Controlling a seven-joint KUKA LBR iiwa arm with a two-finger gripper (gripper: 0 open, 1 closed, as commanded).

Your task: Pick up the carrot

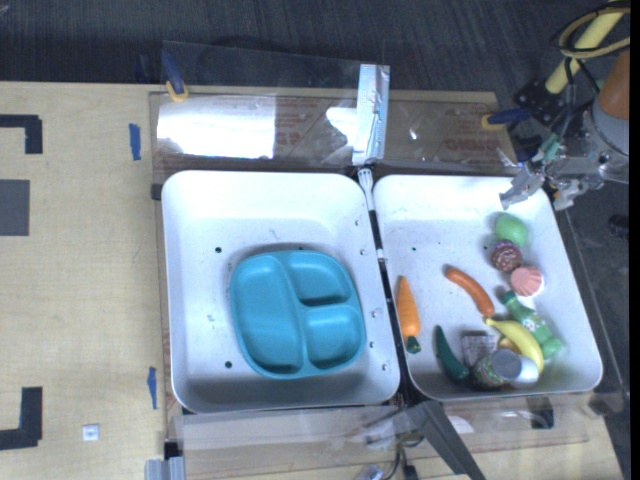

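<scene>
Carrot point(407, 308) lies in the right bin point(440, 218), hard against its left wall, long axis running up-down with the green stem at the bottom. Your pincer point(540, 180) hangs over the bin's far right corner, so reach down-left; whether it's apart, you cannot tell. Smooth white floor, sausage point(470, 288) nearby, wall crowding one side

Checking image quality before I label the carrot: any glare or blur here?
Camera view: strong glare on the clear panel behind the left bin; the carrot is evenly lit and fairly sharp; the gripper at the right bin's corner looks soft.
</scene>
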